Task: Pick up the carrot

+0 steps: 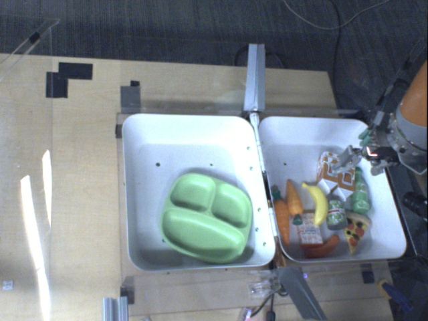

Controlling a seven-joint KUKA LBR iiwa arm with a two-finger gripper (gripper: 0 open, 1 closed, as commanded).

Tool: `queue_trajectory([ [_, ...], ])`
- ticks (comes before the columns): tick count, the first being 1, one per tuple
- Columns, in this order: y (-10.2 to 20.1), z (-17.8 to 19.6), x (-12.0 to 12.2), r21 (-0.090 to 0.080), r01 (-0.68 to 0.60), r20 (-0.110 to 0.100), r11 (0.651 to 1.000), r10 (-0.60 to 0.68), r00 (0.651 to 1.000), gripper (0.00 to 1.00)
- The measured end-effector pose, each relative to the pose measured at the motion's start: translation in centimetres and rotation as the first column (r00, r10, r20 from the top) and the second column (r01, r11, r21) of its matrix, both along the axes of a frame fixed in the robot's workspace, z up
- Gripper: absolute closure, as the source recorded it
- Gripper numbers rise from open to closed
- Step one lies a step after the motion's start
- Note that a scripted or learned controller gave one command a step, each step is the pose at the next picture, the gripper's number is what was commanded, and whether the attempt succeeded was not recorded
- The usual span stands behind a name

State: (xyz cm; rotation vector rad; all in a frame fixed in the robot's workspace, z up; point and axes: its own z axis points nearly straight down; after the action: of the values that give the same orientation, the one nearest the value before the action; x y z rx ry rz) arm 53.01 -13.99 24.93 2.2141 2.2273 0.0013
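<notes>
Across the counter (pixel 67 199), we are watching the claw (pixel 366 154), grip state unclear, hovering right of the carrot (pixel 293 196), which is lying lengthwise toward us.

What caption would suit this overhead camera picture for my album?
Robot hand poised over the right bin of toy food, carrot beside a banana.
</notes>
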Motion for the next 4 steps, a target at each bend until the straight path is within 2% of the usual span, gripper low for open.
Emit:
queue_trajectory([
  [1, 2.8, -12.3, -3.5, -0.004, -0.075, 0.017, 0.997, 0.075, 0.997, 0.0],
  [2, 4.4, -8.5, 4.8, 0.0, -0.036, 0.002, 0.999, 0.036, 0.999, 0.0],
  [3, 5.5, -14.5, 7.1, 0.002, 0.049, 0.001, 0.999, -0.049, 0.999, 0.0],
  [4, 5.6, -13.6, 7.3, 0.003, 0.044, 0.002, 0.999, -0.044, 0.999, 1.0],
])
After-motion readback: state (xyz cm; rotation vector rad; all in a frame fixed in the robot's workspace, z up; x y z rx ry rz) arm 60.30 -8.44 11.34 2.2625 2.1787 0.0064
